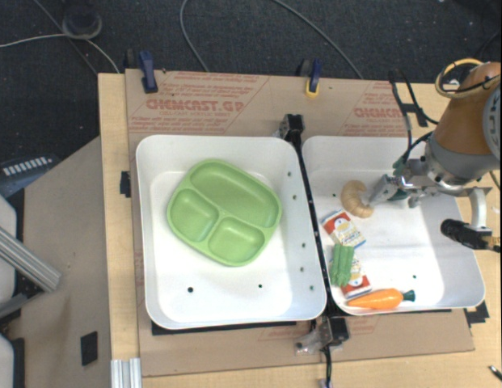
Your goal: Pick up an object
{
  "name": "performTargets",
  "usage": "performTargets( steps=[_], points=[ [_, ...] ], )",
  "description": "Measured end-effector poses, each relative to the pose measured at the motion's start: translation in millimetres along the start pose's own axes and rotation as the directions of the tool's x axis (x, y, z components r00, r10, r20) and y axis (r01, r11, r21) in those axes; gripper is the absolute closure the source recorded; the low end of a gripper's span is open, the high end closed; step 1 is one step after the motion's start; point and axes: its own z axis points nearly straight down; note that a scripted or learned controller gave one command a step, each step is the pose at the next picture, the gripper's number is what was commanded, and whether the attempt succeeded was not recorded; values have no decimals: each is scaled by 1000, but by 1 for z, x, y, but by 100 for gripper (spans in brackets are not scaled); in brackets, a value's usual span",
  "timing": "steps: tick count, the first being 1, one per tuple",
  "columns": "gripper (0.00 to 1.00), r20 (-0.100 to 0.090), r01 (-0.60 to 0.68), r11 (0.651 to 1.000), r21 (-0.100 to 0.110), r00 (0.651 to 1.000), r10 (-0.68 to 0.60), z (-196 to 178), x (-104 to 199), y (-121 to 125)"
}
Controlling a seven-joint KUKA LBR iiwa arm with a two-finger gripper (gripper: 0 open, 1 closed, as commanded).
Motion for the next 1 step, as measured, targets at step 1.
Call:
performTargets(
  steps=[1],
  points=[
    [100,-1,0,1000,1,1000,0,-9,0,0]
  ],
)
